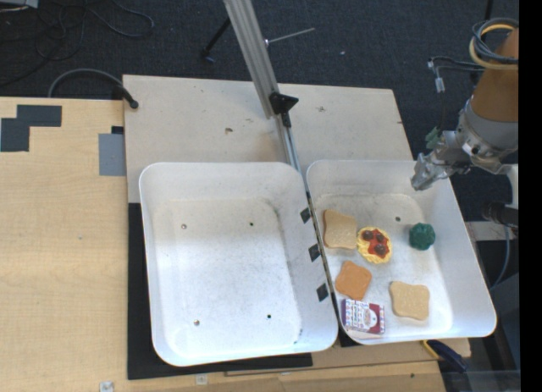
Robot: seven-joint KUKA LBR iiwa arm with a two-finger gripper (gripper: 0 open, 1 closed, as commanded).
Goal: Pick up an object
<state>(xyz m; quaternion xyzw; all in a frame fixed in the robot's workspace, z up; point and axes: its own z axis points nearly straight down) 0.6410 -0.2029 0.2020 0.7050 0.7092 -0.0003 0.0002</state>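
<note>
The right bin (457, 238) holds several small items. A tan bread slice (339, 230) lies by the divider, with a small pizza with red topping (374, 245) just right of it. A dark green ball (422, 235) rests near the right wall. An orange cracker (353, 280), a second toast piece (411, 300) and a red-and-white packet (362, 316) lie toward the front. My gripper (423, 173) hangs over the bin's back right corner, above and behind the green ball, with nothing seen in it.
The left bin (161, 212) sits beside the right one. A slanted aluminium rail (254, 52) runs down to the gap between the bins. Pale wooden bench surface (59, 238) lies to the left. Cables lie on the dark floor behind.
</note>
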